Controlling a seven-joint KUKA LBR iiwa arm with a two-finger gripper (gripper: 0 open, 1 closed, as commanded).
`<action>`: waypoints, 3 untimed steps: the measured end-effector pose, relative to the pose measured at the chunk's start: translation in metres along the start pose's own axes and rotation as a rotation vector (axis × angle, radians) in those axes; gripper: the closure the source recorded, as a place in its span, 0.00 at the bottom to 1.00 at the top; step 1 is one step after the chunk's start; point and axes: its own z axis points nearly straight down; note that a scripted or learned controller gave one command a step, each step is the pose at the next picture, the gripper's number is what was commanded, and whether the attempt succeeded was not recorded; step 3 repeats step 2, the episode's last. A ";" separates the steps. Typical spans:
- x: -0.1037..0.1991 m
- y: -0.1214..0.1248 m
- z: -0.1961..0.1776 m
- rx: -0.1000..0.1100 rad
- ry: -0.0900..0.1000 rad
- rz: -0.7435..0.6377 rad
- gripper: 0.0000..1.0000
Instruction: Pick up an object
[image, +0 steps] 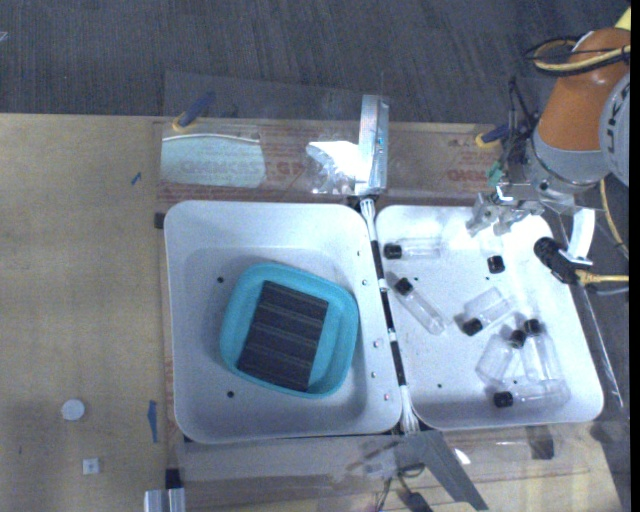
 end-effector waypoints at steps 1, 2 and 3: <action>0.066 0.008 -0.003 0.002 0.001 0.051 1.00; 0.066 0.009 -0.011 0.003 -0.001 0.049 1.00; 0.066 0.009 -0.011 0.003 -0.001 0.049 1.00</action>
